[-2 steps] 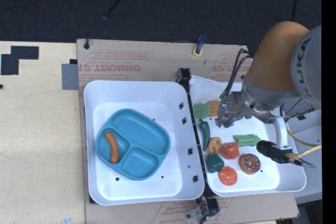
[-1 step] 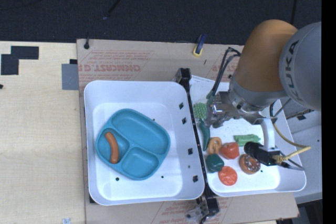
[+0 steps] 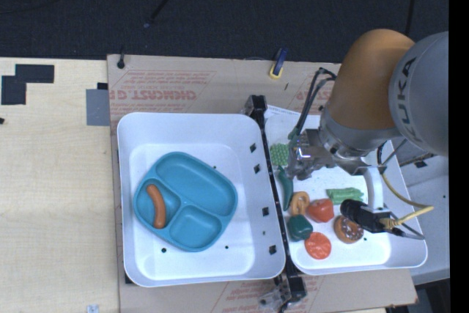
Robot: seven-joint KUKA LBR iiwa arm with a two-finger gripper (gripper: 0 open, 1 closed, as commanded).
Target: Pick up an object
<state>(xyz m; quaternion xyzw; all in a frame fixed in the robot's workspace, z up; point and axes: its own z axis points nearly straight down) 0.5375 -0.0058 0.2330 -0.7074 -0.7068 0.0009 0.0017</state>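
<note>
Camera view: hand [image 3: 302,163] low over right bin [image 3: 410,254] near green toy [image 3: 279,155], its grip impossible to tell.

Even overhead light, soft focus, dark background.

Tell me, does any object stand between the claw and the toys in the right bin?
Nothing visible does. The claw hangs directly over the right white bin, near the ribbed green toy and small orange toy.

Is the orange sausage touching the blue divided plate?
Touching: the camera view shows the orange sausage lying in the left compartment of the blue divided plate.
</note>
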